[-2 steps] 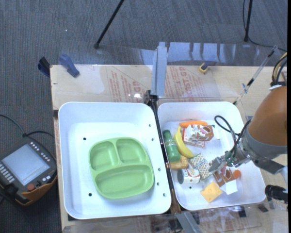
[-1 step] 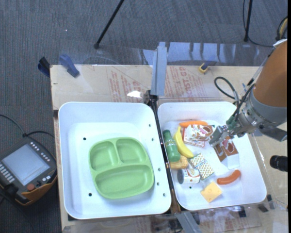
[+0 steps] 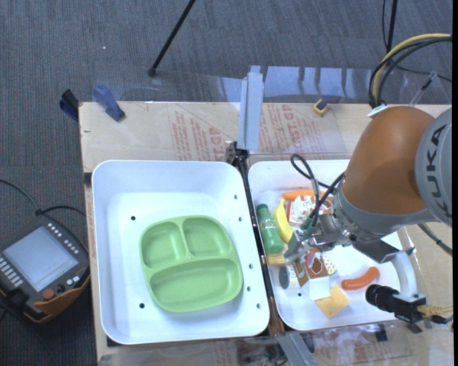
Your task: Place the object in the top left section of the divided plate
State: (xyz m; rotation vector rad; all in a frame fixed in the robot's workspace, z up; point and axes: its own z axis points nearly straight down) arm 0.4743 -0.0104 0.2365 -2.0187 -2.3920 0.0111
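The gripper [image 3: 311, 244] hangs low over the right bin [image 3: 275, 175], in among a heap of toy food. Its fingertips are lost in the clutter beneath the wrist, and I cannot tell how the jaws stand or whether anything sits between them.

Just around the gripper lie the candidates: a green bottle [image 3: 269, 229] near the bin's left wall with a yellow piece [image 3: 283, 227] beside it, an orange-and-white packet [image 3: 299, 206] behind, a brown-and-white carton [image 3: 318, 269] under the wrist, a cheese wedge [image 3: 332, 302] at the front, and a red sausage [image 3: 359, 278] to the right. Which of these is the object to move is not plain — none is lifted clear of the heap.

Above, the arm's orange band [image 3: 389, 158] and grey body cover much of the bin's right side.

Further out, in the left bin [image 3: 111, 181], the green plate [image 3: 191, 262] lies flat, well apart from the gripper. All three of its sections are bare, the top left [image 3: 163, 244] included.

By my reading the task is at its start: the pick is not yet secured, and the lift, the carry across the wall between the bins, and the drop into the top left section all remain.
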